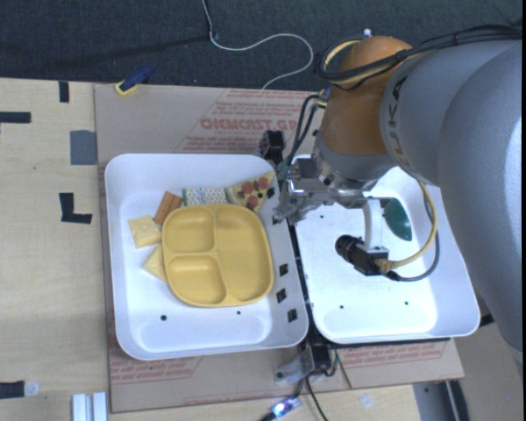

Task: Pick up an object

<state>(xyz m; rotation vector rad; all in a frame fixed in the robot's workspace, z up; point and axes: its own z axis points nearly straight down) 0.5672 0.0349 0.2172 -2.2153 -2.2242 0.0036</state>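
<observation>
Left bin (123, 261): yellow divided tray (217, 254), resting over flat pieces: tan cracker (144, 231), brown strip (167, 205), pizza slice (252, 189) at the tray's upper edge.
Right bin (438, 310): green item (398, 217) near the upper part, beside the arm (456, 103).
Gripper (289, 202): above the divide between bins, close to the pizza slice; opening cannot be judged; nothing seen held.

Red print on cardboard sheet (202, 117) under bins, upside down from camera, partly cut off by bin rim; looks like "CHEMCAST", not certain. Second line beneath it too small to read. No other legible text.
</observation>
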